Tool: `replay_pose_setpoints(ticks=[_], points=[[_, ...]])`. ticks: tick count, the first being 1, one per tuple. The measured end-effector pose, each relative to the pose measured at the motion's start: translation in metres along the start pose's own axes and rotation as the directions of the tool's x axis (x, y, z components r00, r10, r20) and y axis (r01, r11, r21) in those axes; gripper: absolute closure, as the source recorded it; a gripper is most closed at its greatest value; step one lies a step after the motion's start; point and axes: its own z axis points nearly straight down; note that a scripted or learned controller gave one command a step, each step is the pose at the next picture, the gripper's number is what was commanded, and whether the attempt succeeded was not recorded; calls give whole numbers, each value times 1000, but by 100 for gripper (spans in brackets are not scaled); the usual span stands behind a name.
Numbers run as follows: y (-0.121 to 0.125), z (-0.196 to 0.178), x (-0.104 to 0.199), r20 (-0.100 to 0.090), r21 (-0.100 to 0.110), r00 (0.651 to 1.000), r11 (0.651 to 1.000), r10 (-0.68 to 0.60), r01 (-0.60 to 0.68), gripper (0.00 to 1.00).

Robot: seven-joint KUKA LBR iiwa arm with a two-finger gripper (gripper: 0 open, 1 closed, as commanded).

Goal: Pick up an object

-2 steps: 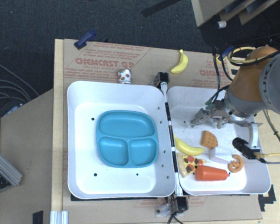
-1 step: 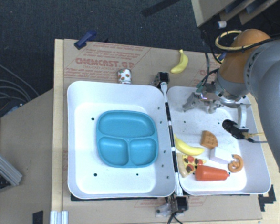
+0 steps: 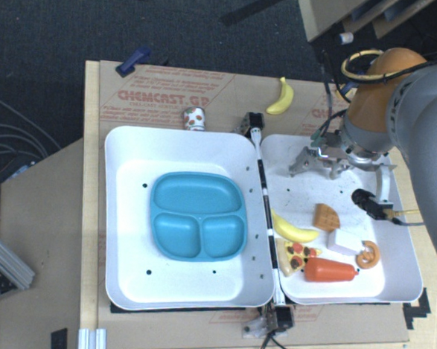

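**Ana:** While the gripper (image 3: 320,162) hangs over the far end of the right bin (image 3: 408,284), above bare white floor, all the pickings lie nearer to us. A banana (image 3: 293,229) sits just beside the left wall, and a brown biscuit (image 3: 325,216) is close on its right.

**Ben:** And is it open? Holding anything?

**Ana:** Can't tell how wide it stands from this slant, and I see no object in its grasp. Nearest us there's a cluster: an orange carrot (image 3: 330,270), a pizza slice (image 3: 295,257) touching it, a white block (image 3: 340,248) and a pretzel (image 3: 368,254).

**Ben:** So which one would you go for?

**Ana:** The biscuit, I'd judge. It's the closest to the gripper and has clear floor on its far and right sides. Come straight down, centred, and close across its narrow width.

**Ben:** And the banana?

**Ana:** Riskier. It hugs the wall shared with the left bin (image 3: 112,200), so one side could catch the rim. The cluster is crowded too, and a descent there may nudge the neighbours.

**Ben:** Room to move?

**Ana:** Plenty in the far half of the bin. The blue plate (image 3: 198,215) next door is well apart.
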Motion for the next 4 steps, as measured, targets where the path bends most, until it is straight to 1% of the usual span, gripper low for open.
replay_pose_setpoints(ticks=[1, 4], points=[[5, 0, -3, 1, -3, 1000, 1000, -1, 1, 0], [5, 0, -2, 1, -2, 1000, 1000, -1, 1, 0]])
